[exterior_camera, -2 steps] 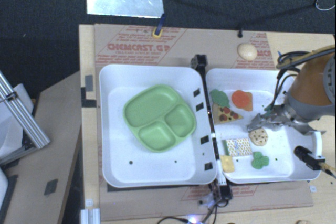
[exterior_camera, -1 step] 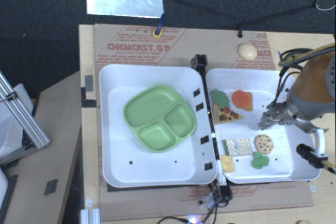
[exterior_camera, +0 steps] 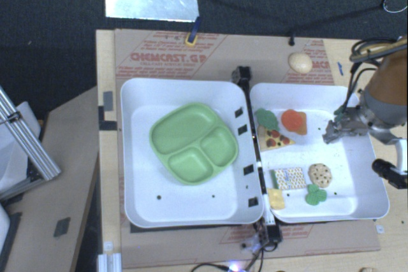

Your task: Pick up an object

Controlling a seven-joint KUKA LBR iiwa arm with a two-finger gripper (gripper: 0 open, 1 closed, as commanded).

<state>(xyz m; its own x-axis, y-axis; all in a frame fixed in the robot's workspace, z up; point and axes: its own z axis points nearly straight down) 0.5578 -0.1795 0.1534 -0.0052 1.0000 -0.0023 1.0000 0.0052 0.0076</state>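
Observation:
The right bin (exterior_camera: pixel 357 156) holds several toy foods: a green broccoli piece (exterior_camera: pixel 266 118), a red-orange piece (exterior_camera: pixel 294 121), a pizza slice (exterior_camera: pixel 275 139), a patterned cracker (exterior_camera: pixel 289 178), a cookie (exterior_camera: pixel 319 174), a small green piece (exterior_camera: pixel 315 195) and a yellow cheese wedge (exterior_camera: pixel 276 199). My gripper (exterior_camera: pixel 334 132) hangs over the right part of this bin, right of the red-orange piece and above the cookie. Nothing shows between its fingers.
The left bin (exterior_camera: pixel 137 156) carries a green divided plate (exterior_camera: pixel 193 143). A beige egg-shaped object (exterior_camera: pixel 300 62) lies on the cardboard behind the right bin. A black divider (exterior_camera: pixel 250 137) runs between the bins. Cables loop near the arm at the right edge.

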